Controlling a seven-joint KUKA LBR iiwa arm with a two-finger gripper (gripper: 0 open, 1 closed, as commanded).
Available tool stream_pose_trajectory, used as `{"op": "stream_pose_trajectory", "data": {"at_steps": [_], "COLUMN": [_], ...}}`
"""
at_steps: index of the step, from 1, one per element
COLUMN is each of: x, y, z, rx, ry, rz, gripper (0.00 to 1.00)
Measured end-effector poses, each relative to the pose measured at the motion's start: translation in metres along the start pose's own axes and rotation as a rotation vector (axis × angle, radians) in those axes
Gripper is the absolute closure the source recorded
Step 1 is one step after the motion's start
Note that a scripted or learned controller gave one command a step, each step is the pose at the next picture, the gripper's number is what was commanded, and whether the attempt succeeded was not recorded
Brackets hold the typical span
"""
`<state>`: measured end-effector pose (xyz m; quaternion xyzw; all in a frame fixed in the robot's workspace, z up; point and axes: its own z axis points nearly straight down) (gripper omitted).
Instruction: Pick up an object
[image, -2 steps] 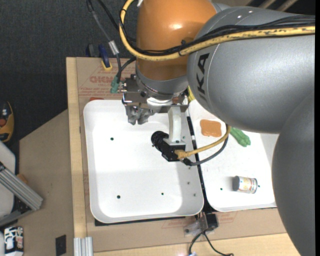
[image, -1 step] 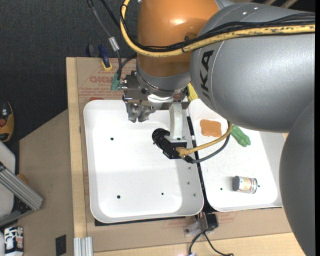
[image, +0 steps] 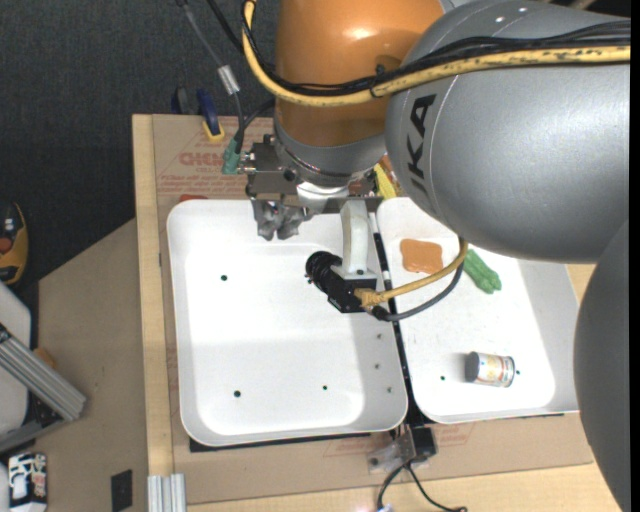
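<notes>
Gripper (image: 278, 222) at 12 o'clock of left bin (image: 200, 330), finger state unclear, nothing visibly held. Orange piece (image: 421, 254), green piece (image: 483, 271), small can (image: 490, 369) lie in right bin (image: 530, 400). Pick not done.

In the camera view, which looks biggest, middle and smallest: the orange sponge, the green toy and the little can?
1. Little can
2. Orange sponge and green toy: these two look about alike, and the arm hides part of each, so I won't rank them.

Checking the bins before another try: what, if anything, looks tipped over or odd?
The small can in the right bin lies on its side. The orange piece and green piece lie flat; nothing looks spilled.
</notes>
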<state>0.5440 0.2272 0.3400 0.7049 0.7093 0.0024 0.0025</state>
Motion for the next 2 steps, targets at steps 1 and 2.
{"op": "stream_pose_trajectory", "data": {"at_steps": [1, 2], "x": [0.001, 0.002], "y": [0.000, 0.000], "z": [-0.010, -0.020], "rx": [-0.002, -0.004], "ry": [0.000, 0.000], "rz": [-0.001, -0.003], "gripper": [1.00, 1.00]}}
